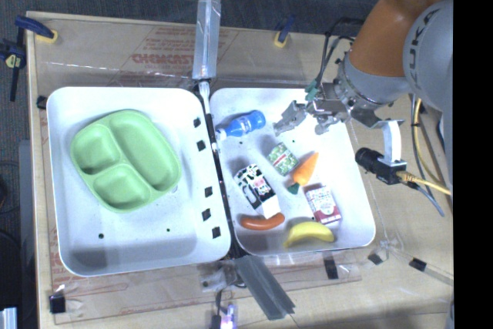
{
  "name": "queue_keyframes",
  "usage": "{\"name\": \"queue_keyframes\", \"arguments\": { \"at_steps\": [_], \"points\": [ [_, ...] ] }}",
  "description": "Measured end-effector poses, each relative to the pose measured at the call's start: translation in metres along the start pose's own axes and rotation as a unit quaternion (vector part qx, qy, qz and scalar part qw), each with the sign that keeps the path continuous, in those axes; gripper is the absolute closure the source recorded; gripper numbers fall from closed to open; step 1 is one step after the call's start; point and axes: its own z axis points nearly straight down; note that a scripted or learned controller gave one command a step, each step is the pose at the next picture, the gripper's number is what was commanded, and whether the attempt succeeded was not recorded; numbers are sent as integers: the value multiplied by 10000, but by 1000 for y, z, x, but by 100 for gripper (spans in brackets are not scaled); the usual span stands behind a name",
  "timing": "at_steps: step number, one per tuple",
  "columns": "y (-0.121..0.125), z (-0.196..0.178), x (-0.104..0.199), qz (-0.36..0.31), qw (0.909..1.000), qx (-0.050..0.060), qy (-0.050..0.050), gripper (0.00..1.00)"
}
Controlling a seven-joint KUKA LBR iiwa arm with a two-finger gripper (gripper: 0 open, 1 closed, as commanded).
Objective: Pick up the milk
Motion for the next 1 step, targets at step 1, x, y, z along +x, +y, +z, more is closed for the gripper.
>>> {"name": "queue_keyframes", "arguments": {
  "at_steps": [1],
  "points": [
    [-63, 59, 83, -604, 9982, 6, -1, 0]
  ]
}}
